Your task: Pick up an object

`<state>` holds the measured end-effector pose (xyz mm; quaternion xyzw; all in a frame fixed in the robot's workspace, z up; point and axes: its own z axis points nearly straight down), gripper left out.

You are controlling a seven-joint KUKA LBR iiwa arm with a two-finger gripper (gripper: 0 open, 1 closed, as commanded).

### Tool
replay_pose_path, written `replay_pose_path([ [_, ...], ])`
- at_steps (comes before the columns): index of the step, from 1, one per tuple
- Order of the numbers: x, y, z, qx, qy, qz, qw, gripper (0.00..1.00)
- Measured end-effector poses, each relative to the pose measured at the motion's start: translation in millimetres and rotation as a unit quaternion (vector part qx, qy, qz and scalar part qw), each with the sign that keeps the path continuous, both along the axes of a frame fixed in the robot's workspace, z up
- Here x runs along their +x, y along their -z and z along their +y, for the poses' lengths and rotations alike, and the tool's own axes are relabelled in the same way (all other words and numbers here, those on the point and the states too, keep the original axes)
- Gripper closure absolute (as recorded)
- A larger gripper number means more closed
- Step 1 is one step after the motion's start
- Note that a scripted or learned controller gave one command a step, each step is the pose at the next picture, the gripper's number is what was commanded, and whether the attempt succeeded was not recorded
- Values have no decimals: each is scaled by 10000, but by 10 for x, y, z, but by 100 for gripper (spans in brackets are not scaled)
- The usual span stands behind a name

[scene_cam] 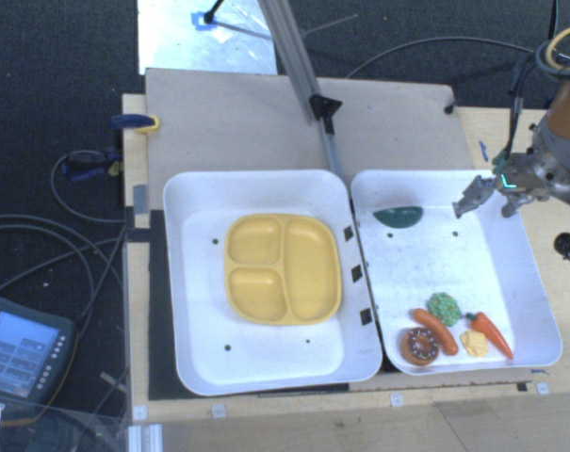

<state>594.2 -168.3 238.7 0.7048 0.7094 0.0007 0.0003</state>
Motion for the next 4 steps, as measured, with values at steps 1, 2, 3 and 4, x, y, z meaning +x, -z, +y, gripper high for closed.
replay_pose_path([
  [1,16,501,-102,-6,32,19,10000,0],
  [2,65,1114,-112,-2,31,21,10000,0],
  [3,65,1500,-109,-2,31,15,10000,0],
  [4,83,1365,-112,-5,32,-14,10000,100],
])
